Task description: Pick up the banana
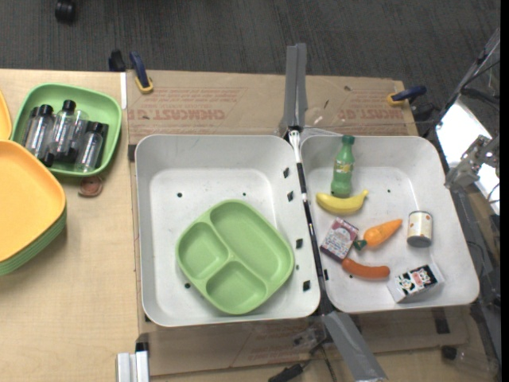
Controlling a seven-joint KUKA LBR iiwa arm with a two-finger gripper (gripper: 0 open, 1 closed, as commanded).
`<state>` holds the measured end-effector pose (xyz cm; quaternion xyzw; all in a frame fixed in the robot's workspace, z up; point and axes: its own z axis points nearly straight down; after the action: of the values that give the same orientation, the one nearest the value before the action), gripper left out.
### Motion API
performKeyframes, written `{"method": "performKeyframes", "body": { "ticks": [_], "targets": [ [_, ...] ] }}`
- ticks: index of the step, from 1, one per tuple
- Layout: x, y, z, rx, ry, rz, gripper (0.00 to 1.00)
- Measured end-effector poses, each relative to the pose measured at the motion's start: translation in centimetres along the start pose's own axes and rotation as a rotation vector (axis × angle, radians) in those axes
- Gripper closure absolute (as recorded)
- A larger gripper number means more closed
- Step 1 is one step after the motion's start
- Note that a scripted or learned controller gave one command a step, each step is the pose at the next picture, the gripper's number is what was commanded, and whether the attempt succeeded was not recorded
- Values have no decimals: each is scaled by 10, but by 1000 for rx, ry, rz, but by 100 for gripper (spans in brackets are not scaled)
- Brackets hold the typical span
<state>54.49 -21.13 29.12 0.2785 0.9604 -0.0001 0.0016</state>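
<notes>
orange plates cut off left

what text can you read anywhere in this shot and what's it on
Red lettering on the cardboard sheet behind the bins: upside down, too blurred to read with confidence.
Purple carton: print too small to read.
Black-and-white carton: pattern, no legible words.
Green bottle label: unreadable.
Small can: unreadable.

Lying in the right bin: banana just before an upright bottle, carton left of carrot, can to the right, sausage and small box nearest. Sitting in the left bin: divided plate.
</notes>
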Motion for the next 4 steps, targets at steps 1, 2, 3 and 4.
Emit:
{"method": "performKeyframes", "body": {
  "ticks": [1, 2, 3, 4],
  "targets": [
    [49, -45, -55, 0, -2, -279, 100],
    [-21, 1, -5, -1, -1, -535, 100],
    [-78, 37, -30, -2, -3, -844, 100],
    [-29, 6, -51, -2, -1, -1038, 100]
  ]
}}
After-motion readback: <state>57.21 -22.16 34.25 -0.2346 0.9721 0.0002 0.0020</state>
